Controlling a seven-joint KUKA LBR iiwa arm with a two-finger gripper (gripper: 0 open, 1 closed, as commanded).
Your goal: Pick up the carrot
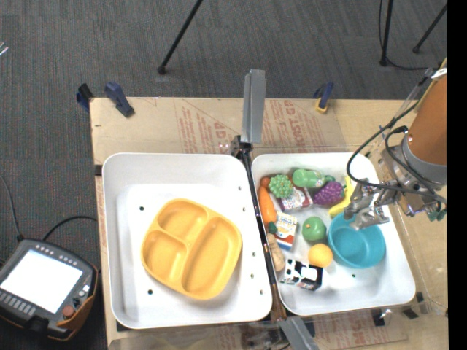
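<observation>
Camera view, read from the left: a tablet-like controller (44, 283) sits on the floor beside the bench. Next comes the left bin (120, 195), which holds a yellow divided plate (192, 247) lying flat near its middle. Between the two bins runs a dark seam, and just past it, in the right bin (398, 283), the carrot (267, 204) lies along the left wall, orange and slightly tilted, touching a small carton (286, 230) on its lower right and sitting just below a green broccoli-like piece (281, 185). Further right are purple grapes (329, 192), a green apple (314, 229), an orange fruit (320, 254), a black-and-white block (302, 274) and a blue bowl (357, 245). Over the bowl's upper rim hangs the gripper (363, 210) (metal, reaching in from the right); whether its fingers are apart or together I cannot tell, and nothing is visibly between them.

As for progress, nothing of the pick looks done: the carrot rests untouched in the bin, well apart from the gripper, with most of the clutter between them. What appears left is the whole job: travel across to the left wall, descend, close on the carrot and lift.
</observation>
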